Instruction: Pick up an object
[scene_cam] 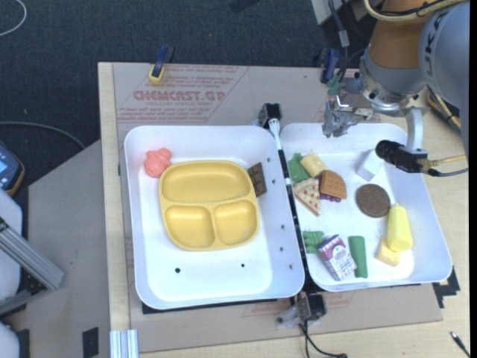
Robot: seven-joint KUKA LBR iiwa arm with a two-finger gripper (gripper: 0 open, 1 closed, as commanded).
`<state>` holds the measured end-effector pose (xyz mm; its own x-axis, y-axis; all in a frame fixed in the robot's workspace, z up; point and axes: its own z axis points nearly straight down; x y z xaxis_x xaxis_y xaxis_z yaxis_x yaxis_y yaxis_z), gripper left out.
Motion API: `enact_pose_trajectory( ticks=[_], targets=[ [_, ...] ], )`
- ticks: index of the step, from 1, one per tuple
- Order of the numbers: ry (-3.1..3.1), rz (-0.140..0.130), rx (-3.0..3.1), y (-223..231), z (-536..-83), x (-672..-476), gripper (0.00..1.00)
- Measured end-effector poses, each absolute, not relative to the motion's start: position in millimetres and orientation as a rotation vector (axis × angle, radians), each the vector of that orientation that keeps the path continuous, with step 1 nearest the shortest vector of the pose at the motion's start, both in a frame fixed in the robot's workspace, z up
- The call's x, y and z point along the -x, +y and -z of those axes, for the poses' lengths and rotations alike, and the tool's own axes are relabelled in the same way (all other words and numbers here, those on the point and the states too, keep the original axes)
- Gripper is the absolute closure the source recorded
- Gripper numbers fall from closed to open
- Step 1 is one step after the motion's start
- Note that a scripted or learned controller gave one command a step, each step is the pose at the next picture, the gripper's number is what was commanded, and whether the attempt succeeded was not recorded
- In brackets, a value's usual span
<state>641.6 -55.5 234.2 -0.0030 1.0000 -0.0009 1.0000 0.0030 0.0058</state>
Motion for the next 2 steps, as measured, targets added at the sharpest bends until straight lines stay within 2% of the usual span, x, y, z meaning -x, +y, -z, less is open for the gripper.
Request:
enact_pose_trajectory(
  ticks=[1, 2],
  targets=[
    [2.224, 0.004, -2.221, -53, -214, -645.4, 1.0],
    [2.223, 0.0, -2.22, -45, -225, -641.2, 1.0]
  ],
)
